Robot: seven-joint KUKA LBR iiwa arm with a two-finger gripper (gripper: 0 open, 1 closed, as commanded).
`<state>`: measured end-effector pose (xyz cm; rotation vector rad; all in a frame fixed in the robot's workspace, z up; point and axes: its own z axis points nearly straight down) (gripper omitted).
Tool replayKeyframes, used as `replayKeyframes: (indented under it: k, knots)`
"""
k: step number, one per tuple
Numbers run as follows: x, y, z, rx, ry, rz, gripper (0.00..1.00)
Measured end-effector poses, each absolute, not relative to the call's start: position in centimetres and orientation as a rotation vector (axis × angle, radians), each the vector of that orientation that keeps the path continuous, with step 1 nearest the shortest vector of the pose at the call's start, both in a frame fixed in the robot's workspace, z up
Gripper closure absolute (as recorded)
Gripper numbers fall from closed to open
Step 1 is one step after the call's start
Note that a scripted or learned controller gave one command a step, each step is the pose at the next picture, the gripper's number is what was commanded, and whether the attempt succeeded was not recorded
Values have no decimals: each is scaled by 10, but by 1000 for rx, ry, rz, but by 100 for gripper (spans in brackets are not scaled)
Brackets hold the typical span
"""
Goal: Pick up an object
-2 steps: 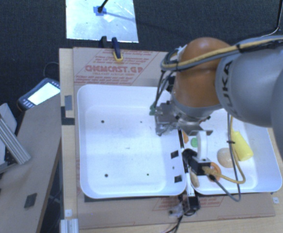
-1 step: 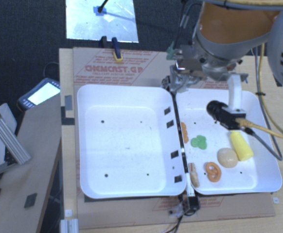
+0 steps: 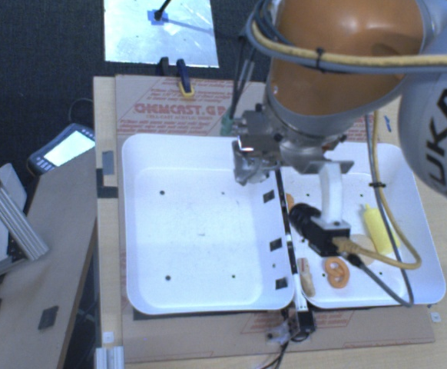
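Bins sit side by side on a printed cardboard sheet [image 3: 177, 108]. The left bin [image 3: 127, 229] shows me a white floor with a few small dark dots. In the right bin [image 3: 427, 279] I count three loose items. A yellow piece [image 3: 377, 229], elongated, lies toward that bin's right side. An orange ring [image 3: 336, 272] lies near the front edge. A tan peg [image 3: 306, 277] lies just left of the ring, against the wall between the bins. All three rest on the bin floor. The gripper [image 3: 250, 167] hangs over the dividing wall toward the far edge, well apart from these items. I cannot tell whether it is open or closed, or whether it has hold of anything.
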<state>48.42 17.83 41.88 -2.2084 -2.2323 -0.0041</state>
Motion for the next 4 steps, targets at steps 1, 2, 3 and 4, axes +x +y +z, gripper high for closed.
replayKeyframes:
  k: [1,2,3,4]
  knots:
    - [487,195,542,-2218,-2232,-25,100]
    - [491,237,515,-2212,-2230,0,100]
    - [486,234,536,-2216,-2228,-6,100]
    - [486,234,535,-2215,-2228,-3,0]
